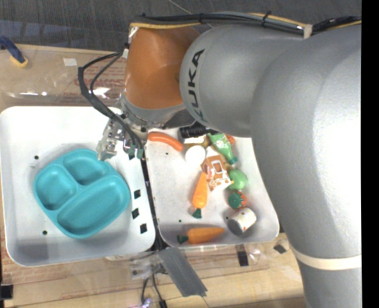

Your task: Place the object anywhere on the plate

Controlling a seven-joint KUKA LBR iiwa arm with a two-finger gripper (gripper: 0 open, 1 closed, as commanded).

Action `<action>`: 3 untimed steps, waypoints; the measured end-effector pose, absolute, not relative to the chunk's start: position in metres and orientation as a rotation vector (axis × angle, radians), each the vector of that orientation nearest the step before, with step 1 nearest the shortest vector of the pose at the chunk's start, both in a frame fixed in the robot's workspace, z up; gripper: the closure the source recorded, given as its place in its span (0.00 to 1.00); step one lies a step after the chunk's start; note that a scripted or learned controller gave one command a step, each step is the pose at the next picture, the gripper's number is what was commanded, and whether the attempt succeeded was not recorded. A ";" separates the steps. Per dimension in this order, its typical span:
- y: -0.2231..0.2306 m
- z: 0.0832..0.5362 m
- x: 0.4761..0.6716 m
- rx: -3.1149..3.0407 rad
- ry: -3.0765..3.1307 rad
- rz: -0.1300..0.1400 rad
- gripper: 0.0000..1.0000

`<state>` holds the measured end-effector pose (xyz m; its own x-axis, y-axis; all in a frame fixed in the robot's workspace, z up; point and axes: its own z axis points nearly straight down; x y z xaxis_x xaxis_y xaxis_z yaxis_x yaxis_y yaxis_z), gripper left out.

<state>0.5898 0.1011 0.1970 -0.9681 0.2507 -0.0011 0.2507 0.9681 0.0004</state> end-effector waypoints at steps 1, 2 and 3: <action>0.110 0.229 0.530 0.562 3.090 0.001 1.00; 0.034 0.207 0.580 0.497 3.102 -0.003 1.00; 0.077 0.301 0.527 0.109 3.133 0.002 1.00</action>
